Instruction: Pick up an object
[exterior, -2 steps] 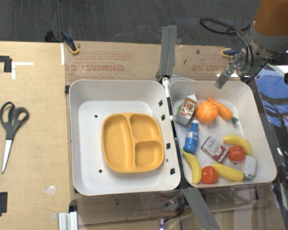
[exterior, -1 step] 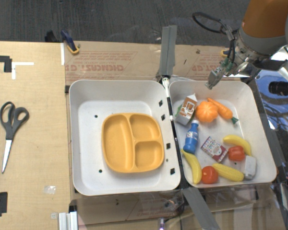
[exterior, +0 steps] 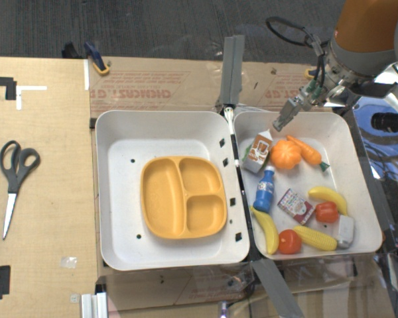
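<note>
Camera view | gripper (exterior: 283,119) above right white bin's (exterior: 355,152) far-left corner, jaws' spread cannot be told, nothing seen between them | nearest object: small brown-and-white carton (exterior: 257,153), resting in bin beside round orange fruit (exterior: 286,155) | progress: pick not yet made; descent, grasp, lift remain.

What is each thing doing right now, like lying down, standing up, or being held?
gripper: above the right bin's back edge, holding nothing.
yellow tray: flat in the left bin, nothing in its compartments.
blue bottle: lying on its side.
small carton: tipped over beside the orange.
orange: resting against the carrot.
scissors: closed, on the bench.
</note>
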Tool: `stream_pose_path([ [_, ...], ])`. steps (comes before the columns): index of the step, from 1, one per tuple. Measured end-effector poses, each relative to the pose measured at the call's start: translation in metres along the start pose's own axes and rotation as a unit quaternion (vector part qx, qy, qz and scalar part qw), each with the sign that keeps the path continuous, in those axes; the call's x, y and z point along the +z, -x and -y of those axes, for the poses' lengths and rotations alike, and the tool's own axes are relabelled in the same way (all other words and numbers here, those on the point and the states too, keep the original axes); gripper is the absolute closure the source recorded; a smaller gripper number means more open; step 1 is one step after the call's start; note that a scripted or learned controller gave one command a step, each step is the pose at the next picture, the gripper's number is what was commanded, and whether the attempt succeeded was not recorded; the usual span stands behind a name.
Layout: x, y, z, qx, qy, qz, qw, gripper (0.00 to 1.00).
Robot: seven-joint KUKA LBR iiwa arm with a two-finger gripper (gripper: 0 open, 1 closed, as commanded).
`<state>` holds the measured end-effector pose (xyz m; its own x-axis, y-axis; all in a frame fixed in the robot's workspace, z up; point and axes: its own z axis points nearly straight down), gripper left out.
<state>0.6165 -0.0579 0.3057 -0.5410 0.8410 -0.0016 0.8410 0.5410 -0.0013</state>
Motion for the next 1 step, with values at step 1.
stream_pose_path([
  [1,0.0856,0.0447,0.0784,0.026,0.0,0.0,0.9997,0.0],
])
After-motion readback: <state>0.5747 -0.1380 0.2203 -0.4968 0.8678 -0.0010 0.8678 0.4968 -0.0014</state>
